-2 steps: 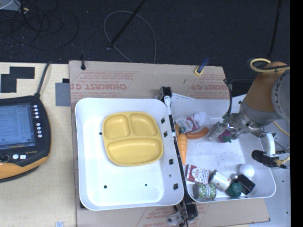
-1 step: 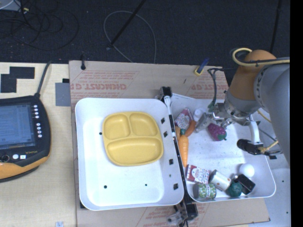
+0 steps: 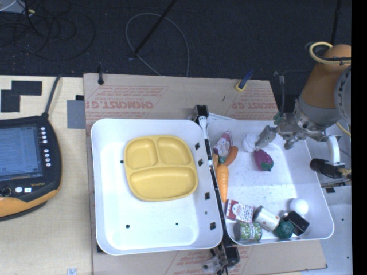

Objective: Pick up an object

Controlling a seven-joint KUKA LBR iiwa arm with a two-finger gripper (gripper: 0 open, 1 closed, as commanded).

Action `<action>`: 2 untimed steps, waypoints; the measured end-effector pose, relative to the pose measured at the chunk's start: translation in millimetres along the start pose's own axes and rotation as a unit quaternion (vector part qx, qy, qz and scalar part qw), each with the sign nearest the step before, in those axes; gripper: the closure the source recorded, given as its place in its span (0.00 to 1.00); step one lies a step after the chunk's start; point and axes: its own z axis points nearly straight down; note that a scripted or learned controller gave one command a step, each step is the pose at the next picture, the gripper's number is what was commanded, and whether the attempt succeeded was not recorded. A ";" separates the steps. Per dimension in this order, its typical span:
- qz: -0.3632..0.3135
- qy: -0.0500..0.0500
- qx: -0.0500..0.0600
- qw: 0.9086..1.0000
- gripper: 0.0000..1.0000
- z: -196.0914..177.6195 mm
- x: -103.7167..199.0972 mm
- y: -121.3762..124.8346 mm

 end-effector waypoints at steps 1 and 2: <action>0.000 0.001 0.002 1.000 0.00 58.8 9.6 -0.1; 0.001 0.001 0.001 1.000 0.00 65.5 14.6 -7.9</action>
